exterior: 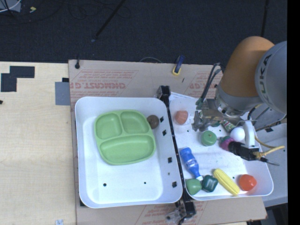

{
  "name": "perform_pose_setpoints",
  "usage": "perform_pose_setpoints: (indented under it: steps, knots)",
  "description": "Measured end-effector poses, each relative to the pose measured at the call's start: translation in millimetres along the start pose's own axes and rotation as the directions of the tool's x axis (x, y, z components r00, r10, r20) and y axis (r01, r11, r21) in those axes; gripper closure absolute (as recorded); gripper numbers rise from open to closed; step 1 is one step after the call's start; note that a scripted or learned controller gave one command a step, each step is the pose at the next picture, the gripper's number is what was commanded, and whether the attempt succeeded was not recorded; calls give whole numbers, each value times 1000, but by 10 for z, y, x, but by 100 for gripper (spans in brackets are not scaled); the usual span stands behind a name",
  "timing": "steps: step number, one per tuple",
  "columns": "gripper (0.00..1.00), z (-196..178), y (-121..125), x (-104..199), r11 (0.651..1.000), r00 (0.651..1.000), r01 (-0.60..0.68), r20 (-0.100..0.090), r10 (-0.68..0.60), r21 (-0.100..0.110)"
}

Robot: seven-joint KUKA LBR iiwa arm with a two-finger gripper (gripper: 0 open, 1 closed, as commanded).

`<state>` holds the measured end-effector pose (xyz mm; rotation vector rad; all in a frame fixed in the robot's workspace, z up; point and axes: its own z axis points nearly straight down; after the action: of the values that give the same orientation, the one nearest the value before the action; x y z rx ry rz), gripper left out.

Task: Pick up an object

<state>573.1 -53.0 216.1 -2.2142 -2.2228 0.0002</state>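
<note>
The counter (33, 139) is showing a pale wood-grain top, with a sheet of brown printed cardboard (122, 78) lying under two shallow white bins. Beyond the counter's far edge, a dark carpeted floor (140, 22) is carrying loose cables.

The left bin (89, 182) is holding a green divided tray (125, 136), with a small brown ball (153, 121) sitting just beside the tray's far right corner. The right bin (267, 184) is holding the loose objects.

The arm (253, 74) is reaching in from the right, its orange band and grey wrist hanging over the far half of the right bin. The pincer (202, 122) is pointing down near the bin floor. Whether its fingers are apart or together cannot be told; the dark mechanism is blurring into shadow, and no object is visibly sitting between them.

A green round object (208, 138) is lying just beside the pincer, on its near side. A pink-orange object (181, 116) is lying near it to the left. A white egg-like object (237, 134) and a magenta piece (227, 143) are lying to the right, under the wrist. Well apart, toward the near wall, a blue bottle (190, 161), a green pepper-like object (193, 186), a dark green piece (209, 184), a yellow corn cob (226, 181) and an orange-red ball (247, 182) are lying in a row.
</note>
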Motion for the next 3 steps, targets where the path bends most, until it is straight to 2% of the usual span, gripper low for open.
perform_pose_setpoints:
  steps: [1,2,3]
  knots:
    - [100,-98,17,323,1000,1000,-1,1,1,-1]
    - [100,-99,59,101,1000,1000,-6,3,6,-1]
    - [100,-190,70,270,1000,1000,-3,2,3,-1]
